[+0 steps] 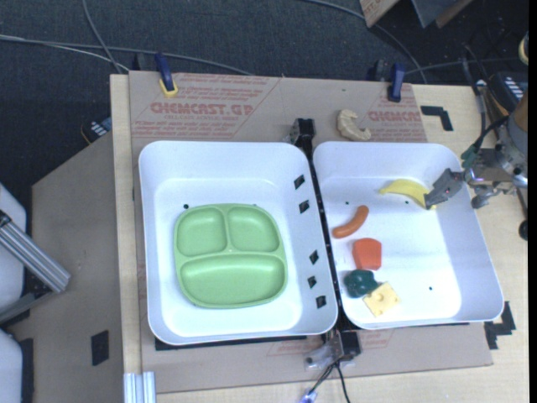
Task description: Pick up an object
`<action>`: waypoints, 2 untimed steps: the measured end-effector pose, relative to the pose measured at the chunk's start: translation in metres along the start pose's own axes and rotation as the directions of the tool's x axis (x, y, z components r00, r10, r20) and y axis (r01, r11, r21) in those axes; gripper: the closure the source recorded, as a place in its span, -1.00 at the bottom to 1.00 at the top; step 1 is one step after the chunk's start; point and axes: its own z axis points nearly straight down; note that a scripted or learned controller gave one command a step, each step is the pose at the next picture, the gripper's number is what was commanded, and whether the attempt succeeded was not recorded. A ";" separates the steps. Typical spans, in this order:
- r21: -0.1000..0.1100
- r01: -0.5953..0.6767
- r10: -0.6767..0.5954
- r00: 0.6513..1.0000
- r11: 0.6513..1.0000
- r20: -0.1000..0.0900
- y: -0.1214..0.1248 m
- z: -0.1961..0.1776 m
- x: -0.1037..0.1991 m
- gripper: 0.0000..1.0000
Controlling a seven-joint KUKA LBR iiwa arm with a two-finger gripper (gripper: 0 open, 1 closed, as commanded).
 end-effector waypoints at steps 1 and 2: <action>-0.013 0.003 -0.003 1.000 1.000 0.003 0.003 -0.007 0.000 -1.00; -0.008 0.002 -0.002 1.000 1.000 0.001 -0.002 0.037 -0.002 -1.00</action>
